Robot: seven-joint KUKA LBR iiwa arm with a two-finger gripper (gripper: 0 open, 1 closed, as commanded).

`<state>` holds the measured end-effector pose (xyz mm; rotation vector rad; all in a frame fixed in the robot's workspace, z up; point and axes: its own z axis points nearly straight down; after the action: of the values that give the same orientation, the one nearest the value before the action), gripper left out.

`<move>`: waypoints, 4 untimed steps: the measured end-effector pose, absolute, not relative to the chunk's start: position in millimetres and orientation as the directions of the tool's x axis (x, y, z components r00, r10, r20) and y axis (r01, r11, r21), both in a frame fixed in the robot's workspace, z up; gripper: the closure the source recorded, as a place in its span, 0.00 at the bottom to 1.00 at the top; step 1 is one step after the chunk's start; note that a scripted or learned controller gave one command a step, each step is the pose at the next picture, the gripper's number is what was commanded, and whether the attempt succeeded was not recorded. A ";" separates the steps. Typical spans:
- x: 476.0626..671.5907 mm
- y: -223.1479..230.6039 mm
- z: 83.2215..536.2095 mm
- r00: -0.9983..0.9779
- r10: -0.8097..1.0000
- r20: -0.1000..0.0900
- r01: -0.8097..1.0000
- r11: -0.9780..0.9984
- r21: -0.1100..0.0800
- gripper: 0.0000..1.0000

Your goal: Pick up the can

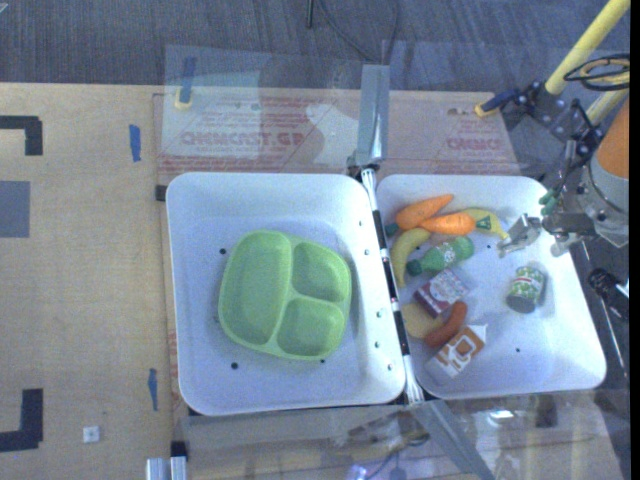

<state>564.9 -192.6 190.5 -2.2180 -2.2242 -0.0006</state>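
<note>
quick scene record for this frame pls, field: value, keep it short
target: can, right bin, lying apart from the other items
gripper: just above the can in the view, nothing between its fingers
other items in right bin: two carrots, banana, green bottle, sausage, small carton
left bin: holds green divided plate
task state: can not yet picked up

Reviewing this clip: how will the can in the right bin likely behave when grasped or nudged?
The can looks stiff and cylindrical, so it probably won't deform. It seems to lie tilted on the bin floor, so a nudge may roll it. The gripper is just above it; its smooth sides could slip.
</note>
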 end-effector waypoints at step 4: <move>552.2 -216.8 99.2 -0.050 0.999 0.003 0.999 0.050 0.013 0.00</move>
<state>552.2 -216.8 99.2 -2.1695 -2.2813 -0.0174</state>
